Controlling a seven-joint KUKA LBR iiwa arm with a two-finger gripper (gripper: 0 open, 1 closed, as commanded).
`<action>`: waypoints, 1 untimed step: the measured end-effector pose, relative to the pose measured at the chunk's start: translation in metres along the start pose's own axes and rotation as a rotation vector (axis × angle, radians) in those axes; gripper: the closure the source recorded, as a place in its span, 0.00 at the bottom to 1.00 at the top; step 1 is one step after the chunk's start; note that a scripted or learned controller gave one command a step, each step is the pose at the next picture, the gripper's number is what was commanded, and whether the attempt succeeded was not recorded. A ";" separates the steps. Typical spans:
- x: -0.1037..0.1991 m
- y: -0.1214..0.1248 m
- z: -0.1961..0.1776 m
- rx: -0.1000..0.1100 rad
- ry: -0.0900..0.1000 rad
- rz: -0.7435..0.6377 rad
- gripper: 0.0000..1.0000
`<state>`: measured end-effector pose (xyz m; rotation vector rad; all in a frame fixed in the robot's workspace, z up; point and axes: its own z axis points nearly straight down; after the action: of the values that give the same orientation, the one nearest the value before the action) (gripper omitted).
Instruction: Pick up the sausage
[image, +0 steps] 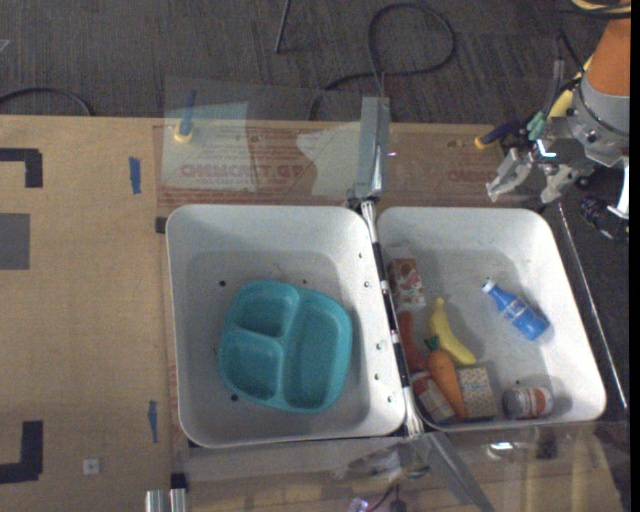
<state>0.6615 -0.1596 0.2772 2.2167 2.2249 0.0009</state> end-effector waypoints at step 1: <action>0.071 -0.023 0.119 0.002 0.001 0.121 0.00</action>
<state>0.6383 -0.0890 0.1579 2.3482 2.0886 -0.0007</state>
